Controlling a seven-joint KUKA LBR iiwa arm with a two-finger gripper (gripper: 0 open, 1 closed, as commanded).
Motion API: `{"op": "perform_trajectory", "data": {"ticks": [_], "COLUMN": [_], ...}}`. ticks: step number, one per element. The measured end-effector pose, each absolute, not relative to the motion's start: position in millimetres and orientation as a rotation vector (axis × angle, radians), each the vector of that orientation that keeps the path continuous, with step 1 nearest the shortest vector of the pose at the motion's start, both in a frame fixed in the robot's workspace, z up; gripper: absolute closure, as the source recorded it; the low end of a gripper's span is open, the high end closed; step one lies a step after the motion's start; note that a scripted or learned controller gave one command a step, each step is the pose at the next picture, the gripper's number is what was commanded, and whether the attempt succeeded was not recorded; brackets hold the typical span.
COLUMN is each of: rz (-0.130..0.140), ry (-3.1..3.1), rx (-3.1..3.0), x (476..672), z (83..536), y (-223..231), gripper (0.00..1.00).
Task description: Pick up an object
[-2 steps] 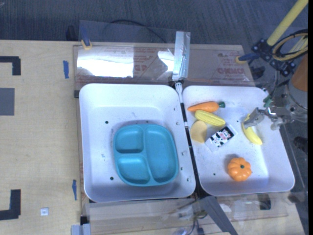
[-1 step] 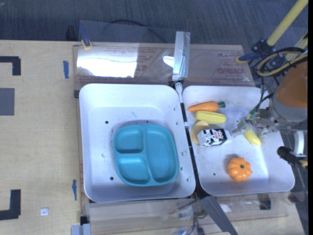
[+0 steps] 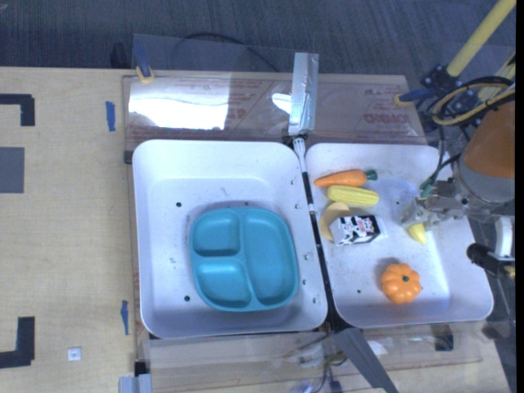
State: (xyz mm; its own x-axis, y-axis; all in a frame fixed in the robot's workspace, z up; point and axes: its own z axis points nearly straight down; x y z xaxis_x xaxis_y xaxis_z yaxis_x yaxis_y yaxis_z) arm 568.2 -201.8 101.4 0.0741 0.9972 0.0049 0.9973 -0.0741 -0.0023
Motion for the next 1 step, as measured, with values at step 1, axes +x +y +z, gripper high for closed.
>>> {"op": "perform_trajectory", "data": {"ticks": [1], "rz": [-0.004], "ry": [-2.123], "rx": [-2.323], "x": [588.6], "z": [85.9], "y": [-186.9], "gripper": [1.0]}}
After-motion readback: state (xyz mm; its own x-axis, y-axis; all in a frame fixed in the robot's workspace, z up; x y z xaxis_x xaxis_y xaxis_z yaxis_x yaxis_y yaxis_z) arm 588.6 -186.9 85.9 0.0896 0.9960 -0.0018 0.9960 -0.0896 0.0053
